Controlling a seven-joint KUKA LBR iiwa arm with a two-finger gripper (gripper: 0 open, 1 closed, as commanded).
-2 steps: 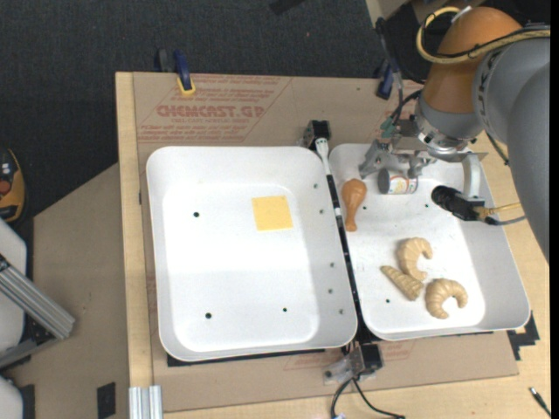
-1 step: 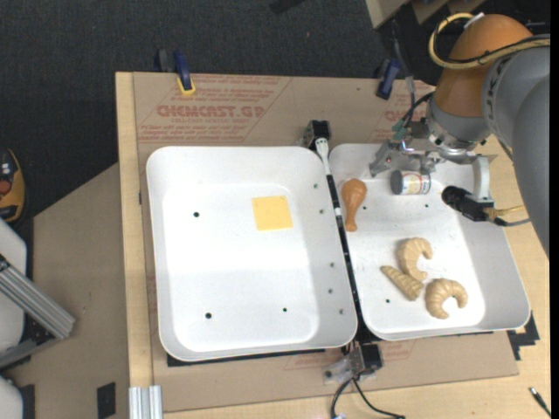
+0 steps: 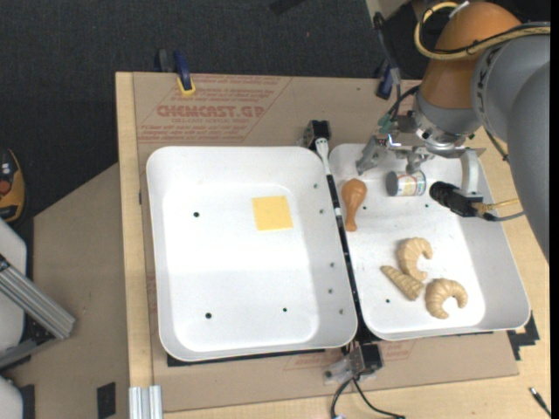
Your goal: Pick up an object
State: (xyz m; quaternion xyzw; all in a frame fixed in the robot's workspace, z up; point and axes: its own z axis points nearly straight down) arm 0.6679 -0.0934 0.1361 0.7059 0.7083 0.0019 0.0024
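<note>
while the gripper (image 3: 403, 153) hangs low over the far end of the right bin (image 3: 489, 260), i cannot tell its state. a small can (image 3: 406, 183) lies just below it, a drumstick (image 3: 352, 200) to its left, two croissants (image 3: 415, 257) (image 3: 446, 296) and a cone (image 3: 401, 281) nearer the camera.

Cheese slice (image 3: 272, 213) in L bin (image 3: 175, 260); croissants (image 3: 428, 278) in R bin (image 3: 489, 260).

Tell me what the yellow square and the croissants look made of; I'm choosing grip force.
Yellow square: flat, thin, matte, even colour; probably plastic or foam toy cheese. Croissants: tan with moulded ridges and a slight sheen; likely hard plastic play food, though rubber can't be ruled out.
</note>
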